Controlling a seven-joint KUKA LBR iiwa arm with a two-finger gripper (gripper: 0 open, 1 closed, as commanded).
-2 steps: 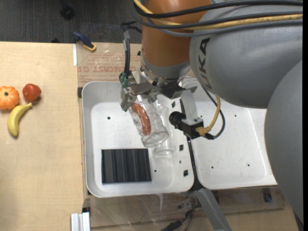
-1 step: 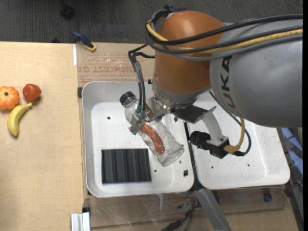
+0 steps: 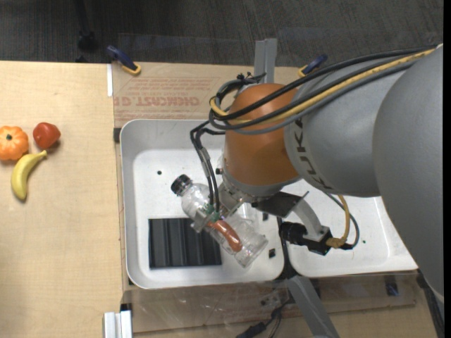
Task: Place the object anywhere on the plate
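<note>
A clear, crinkled plastic bottle (image 3: 215,224) overlaps a ribbed black plate (image 3: 176,245).

The arm (image 3: 338,132) covers most of the right bin (image 3: 366,255) and the left bin's (image 3: 141,189) right rim. Its orange band (image 3: 257,136) hides the gripper's fingers. The clear bottle's (image 3: 211,220) upper side sits under the wrist. The arm runs off the right edge.

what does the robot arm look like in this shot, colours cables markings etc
The arm is a thick, smooth grey tube ending in a rounded orange band above the wrist. Dark letters are printed on the grey shell beside the band, partly cut off. Black and yellow cables run along the arm and loop over the band. A black connector block with a thin yellow wire hangs below the wrist.
</note>
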